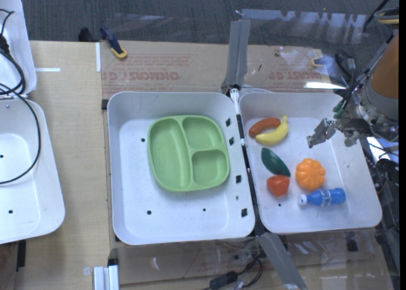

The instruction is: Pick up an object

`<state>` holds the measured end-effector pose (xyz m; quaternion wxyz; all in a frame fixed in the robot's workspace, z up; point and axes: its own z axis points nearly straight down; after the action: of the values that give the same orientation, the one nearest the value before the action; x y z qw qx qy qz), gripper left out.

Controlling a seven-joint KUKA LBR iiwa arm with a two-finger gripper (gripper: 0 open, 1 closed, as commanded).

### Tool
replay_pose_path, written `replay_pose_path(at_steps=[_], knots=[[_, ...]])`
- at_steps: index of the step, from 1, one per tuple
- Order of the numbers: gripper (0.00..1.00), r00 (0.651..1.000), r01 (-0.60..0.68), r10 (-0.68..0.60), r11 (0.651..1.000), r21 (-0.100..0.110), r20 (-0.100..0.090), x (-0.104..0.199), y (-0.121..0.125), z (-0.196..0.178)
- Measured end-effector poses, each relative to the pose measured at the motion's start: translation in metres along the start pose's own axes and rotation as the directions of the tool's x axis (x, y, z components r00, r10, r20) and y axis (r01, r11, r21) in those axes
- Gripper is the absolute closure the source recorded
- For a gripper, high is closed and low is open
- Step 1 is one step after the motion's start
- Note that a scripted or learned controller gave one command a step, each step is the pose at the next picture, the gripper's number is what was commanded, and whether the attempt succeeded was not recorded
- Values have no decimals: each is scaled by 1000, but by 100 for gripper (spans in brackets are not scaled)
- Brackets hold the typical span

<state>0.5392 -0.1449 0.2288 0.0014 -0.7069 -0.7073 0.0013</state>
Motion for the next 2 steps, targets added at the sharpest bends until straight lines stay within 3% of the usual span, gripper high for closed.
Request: replay_pose_path(at_steps=[1,2], knots=[[0,989,145,-145,989,-3,0,-14,-2,138],[100,990,141,-141,990,-3,1,-15,-2,129]])
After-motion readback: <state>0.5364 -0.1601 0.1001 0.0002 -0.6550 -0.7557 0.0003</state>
